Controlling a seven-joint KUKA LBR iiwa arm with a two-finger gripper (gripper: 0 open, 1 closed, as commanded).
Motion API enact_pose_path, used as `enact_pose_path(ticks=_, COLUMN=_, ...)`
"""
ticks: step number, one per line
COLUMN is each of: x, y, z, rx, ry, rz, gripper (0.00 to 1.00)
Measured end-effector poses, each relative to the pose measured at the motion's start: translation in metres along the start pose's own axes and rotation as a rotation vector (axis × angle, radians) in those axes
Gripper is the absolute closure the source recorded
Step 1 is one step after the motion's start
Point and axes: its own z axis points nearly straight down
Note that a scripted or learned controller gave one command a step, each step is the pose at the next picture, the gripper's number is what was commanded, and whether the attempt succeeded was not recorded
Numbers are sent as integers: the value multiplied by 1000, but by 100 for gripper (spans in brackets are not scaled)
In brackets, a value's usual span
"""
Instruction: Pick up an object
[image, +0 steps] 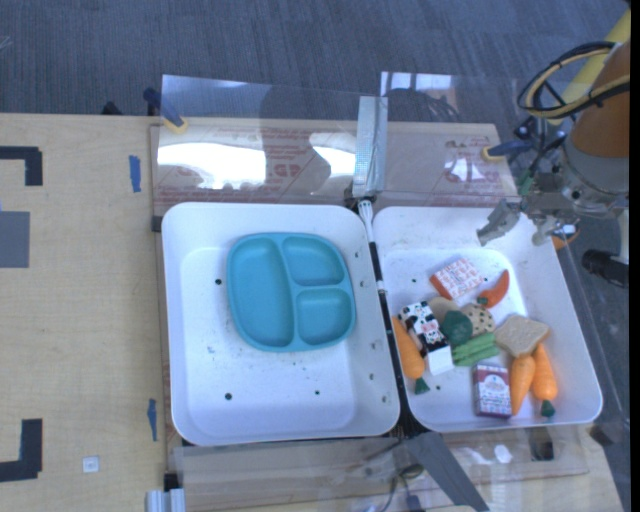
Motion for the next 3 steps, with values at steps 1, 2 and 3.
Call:
enact_pose_path(ticks=1, x=-23, y=-39, z=53, rx=4, ry=0, rz=35, gripper=0)
enact_pose_path(ticks=2, x=-10, y=-36, z=113, rx=-9, ry=-4, rz=-90, gripper=0)
enact_pose_path(ticks=3, x=-11, y=-35, z=105, rx=-9, ry=-3, rz=-88, gripper=100)
